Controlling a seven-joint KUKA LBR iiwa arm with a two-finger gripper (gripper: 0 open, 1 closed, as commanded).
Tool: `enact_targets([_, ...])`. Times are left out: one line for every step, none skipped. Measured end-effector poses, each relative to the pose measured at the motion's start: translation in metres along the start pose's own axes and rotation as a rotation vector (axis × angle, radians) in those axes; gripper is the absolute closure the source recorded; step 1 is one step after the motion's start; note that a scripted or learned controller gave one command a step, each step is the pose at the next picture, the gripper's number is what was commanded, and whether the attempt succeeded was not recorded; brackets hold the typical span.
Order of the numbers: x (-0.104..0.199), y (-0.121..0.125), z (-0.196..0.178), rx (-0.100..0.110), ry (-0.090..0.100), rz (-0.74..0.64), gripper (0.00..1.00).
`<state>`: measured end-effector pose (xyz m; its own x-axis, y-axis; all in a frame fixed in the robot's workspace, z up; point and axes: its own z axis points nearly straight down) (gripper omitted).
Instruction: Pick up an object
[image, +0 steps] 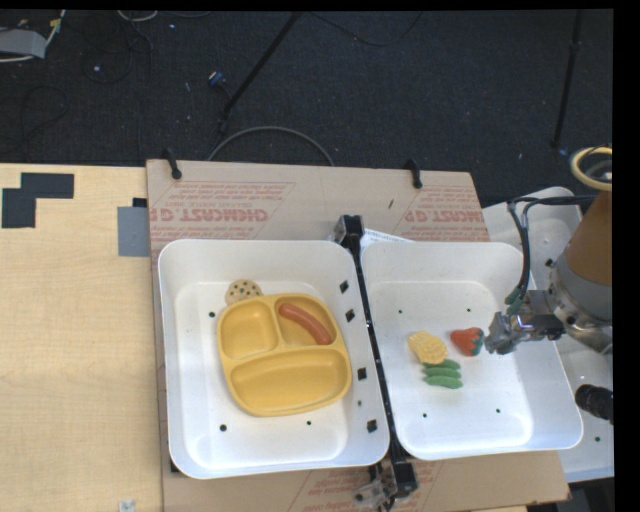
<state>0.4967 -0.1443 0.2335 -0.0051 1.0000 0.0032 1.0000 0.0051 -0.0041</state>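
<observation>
The gripper (503, 333) sits low over the right bin (500, 430), at its right-hand side, reaching in from the right edge of the camera view; whether it is wide, narrow or holding anything cannot be told from this view, the tip being small and blurred. Three candidate objects lie in that bin: a red piece (466, 340) just beside the gripper tip on its left, possibly touching, contact not confirmed; a yellow ridged piece (428, 348) further left; a green pod-like piece (442, 375) below and between them, its long axis running roughly left to right across the view. Judgement: the red piece is the nearest target, lying immediately leftward of the tip, so the coming move turns on a short leftward and downward adjustment; nothing is seen lifted. The left bin (200, 280) holds a yellow divided tray (285, 385) with a sausage (306, 321) in its upper right compartment; a cookie (242, 291) rests just outside the tray's upper left corner. Writing: the cardboard (300, 200) under the bins carries red print, upside down to the camera, reading approximately "CHEMCAST G.P." twice; smaller lines illegible.
</observation>
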Motion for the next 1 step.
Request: enact_targets([0.0493,0.0014,0.0116,0.0,0.0,0.0,1.0])
